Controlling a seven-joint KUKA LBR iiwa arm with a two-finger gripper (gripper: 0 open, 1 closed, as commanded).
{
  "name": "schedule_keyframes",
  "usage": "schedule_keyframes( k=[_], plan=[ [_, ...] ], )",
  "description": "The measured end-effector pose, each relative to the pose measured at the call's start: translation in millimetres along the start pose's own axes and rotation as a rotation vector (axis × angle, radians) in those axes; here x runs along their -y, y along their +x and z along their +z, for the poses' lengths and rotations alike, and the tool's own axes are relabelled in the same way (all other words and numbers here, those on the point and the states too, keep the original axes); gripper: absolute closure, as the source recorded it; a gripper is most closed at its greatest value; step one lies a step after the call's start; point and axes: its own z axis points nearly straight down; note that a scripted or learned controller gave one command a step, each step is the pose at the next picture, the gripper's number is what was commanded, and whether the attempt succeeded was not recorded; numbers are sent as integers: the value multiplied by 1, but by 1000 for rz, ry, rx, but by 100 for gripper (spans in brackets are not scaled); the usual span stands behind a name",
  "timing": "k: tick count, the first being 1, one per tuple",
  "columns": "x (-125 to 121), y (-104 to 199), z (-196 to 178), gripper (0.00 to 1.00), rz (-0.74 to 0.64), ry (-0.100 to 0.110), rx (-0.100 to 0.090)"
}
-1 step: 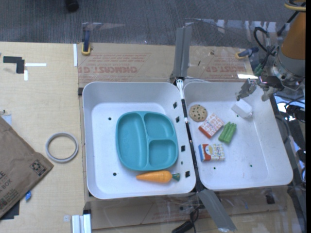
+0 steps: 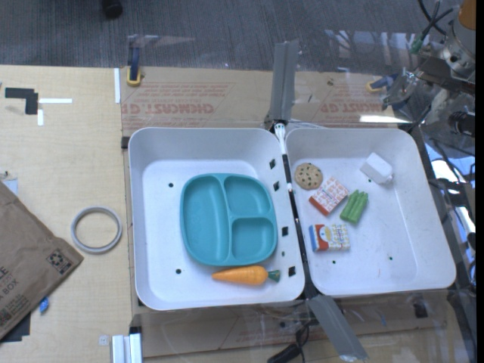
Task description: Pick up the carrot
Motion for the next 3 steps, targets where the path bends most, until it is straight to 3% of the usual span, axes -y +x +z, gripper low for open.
schedule_keyframes(
  k=[1, 2, 3],
  plan=[
    [6, -6, -88, 0, 396, 2, 1],
    [-16, -56, -109, 0, 575, 3, 0],
    [-16, -55, -109, 0, 575, 3, 0]
  ],
)
